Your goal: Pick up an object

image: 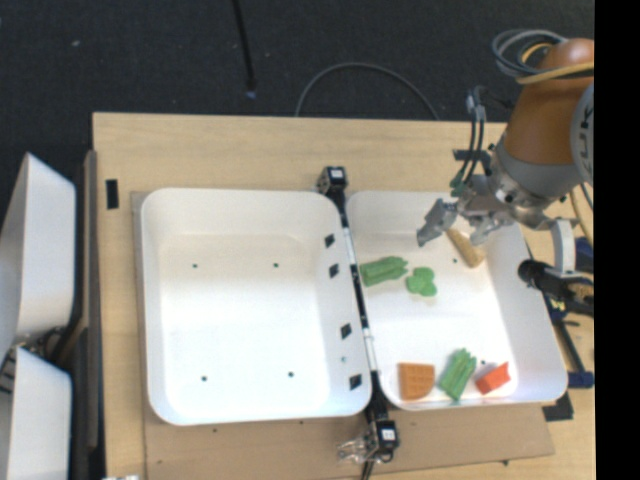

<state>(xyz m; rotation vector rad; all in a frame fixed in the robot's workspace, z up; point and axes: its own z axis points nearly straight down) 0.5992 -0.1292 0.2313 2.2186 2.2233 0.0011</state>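
**Grey KUKA arm with orange band [545, 118] poised over the right of two shallow white plastic bins, early in a pick attempt.**

The left white bin [160, 298] lies beside the right white bin [520, 358], which holds every candidate. The two-finger gripper [462, 230] hangs near the far right corner with its fingers spread apart and nothing between them, just above a tan wooden block [468, 249], probably the intended target. Near the divider lies a ridged green oblong piece [383, 270], with a small green rounded piece [423, 283] just beside it. Along the near wall sit an orange wedge [416, 379], a green ribbed bar [458, 374] and a small red block [492, 376], well apart from the gripper.
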